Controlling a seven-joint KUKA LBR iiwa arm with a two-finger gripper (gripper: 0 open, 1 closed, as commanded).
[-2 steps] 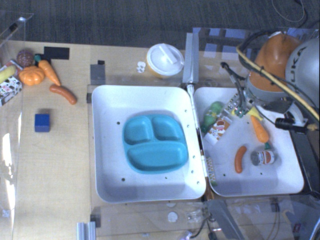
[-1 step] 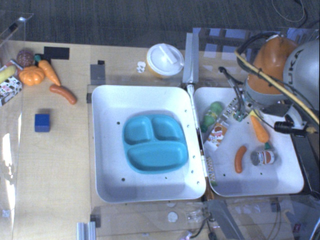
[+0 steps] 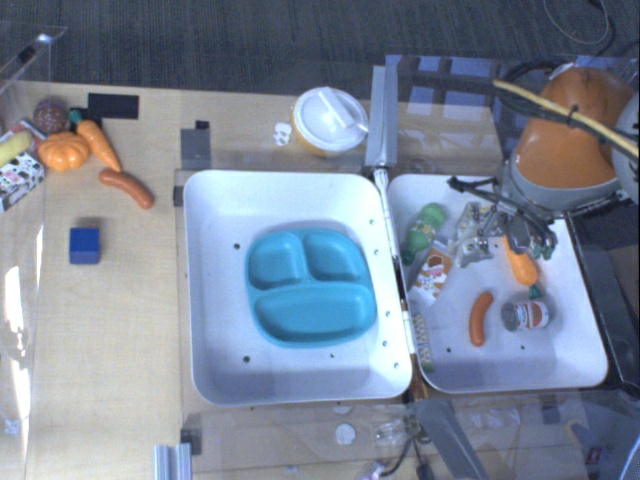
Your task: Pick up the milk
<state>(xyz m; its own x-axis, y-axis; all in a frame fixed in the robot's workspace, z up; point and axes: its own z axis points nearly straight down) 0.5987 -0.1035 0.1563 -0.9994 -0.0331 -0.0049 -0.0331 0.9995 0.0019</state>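
- Two white bins sit side by side on the counter (image 3: 120,298): the left bin (image 3: 215,298) holds one blue divided tray (image 3: 310,286); the right bin (image 3: 570,353) holds several small things.
- In the right bin: one milk carton (image 3: 433,274) lying tilted near the left wall, one green bottle (image 3: 424,225) just above it, one carrot (image 3: 522,266), one sausage (image 3: 481,318), one small can (image 3: 526,315).
- On the counter left of the bins: one blue cube (image 3: 85,245), one second sausage (image 3: 127,188), one second carrot (image 3: 97,143), one small pumpkin (image 3: 63,152).
- One white lidded bowl (image 3: 329,120) stands behind the bins.
- The arm reaches in from the right; the gripper (image 3: 508,230) hangs over the right bin's upper part, right of the milk carton and apart from it.
- Whether its fingers are spread or closed, I cannot tell.
- Dark carpet lies beyond the counter.
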